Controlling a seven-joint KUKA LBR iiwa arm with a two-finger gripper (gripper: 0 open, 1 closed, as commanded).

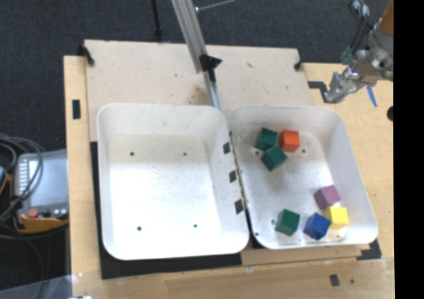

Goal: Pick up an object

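The right bin (pixel 344 133) holds several small blocks. Near its far side an orange block (pixel 289 139) sits beside two dark green blocks (pixel 266 138) (pixel 273 157). Toward the near right corner lie a purple block (pixel 326 195), a yellow block (pixel 338 215), a blue block (pixel 317 225) and a green block (pixel 287 221). My gripper (pixel 338 87) hangs above the bench just past the right bin's far right corner, well apart from every block. Nothing shows between its fingers.
The left bin (pixel 106 158) lies beside the right one on the bench. A slanted aluminium rail (pixel 185 16) rises from behind the bins' shared edge. A handheld control unit with cables (pixel 36 188) sits off the bench at the left.
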